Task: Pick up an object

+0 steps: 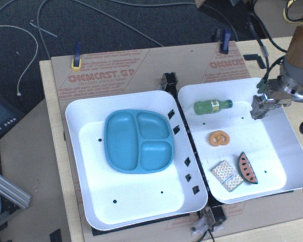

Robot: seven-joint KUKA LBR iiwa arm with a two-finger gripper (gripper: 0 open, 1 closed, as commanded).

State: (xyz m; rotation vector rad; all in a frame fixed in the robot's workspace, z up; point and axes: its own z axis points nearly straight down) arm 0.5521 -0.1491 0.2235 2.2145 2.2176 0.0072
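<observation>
The right bin [287, 144] holds a green bottle [212, 106] lying on its side at the back, a small orange pretzel [218, 138] in the middle, a patterned packet [226, 174] and a watermelon slice [247, 168] at the front. My gripper [260, 108] hangs over the right bin's back right part, to the right of the bottle and apart from every object. Nothing shows between its fingers.
A blue divided plate [138, 140] lies in the left bin [95, 197]. A black divider with clips [183, 141] runs between the bins. Cables [262, 14] trail behind the arm at the back right.
</observation>
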